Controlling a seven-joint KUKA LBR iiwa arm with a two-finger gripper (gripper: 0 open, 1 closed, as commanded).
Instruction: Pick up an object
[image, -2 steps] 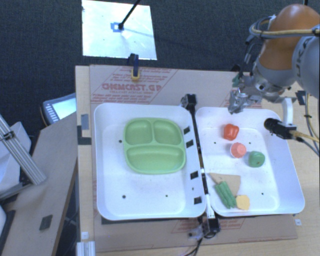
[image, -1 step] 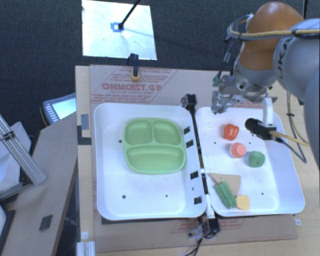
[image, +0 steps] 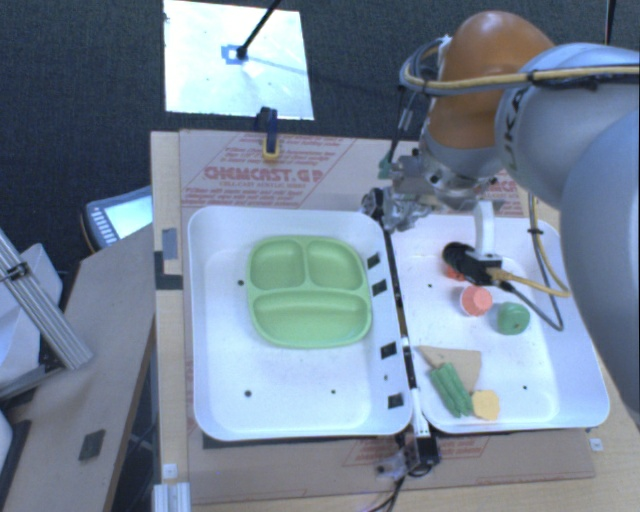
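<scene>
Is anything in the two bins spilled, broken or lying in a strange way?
Nothing stands out. The green divided plate lies flat in the left bin, and the small toy pieces sit loosely in the right bin.

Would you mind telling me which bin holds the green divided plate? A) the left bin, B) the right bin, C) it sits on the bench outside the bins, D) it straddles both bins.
A: the green divided plate lies flat inside the left bin, while the small items such as the green ball sit in the right bin.
</scene>
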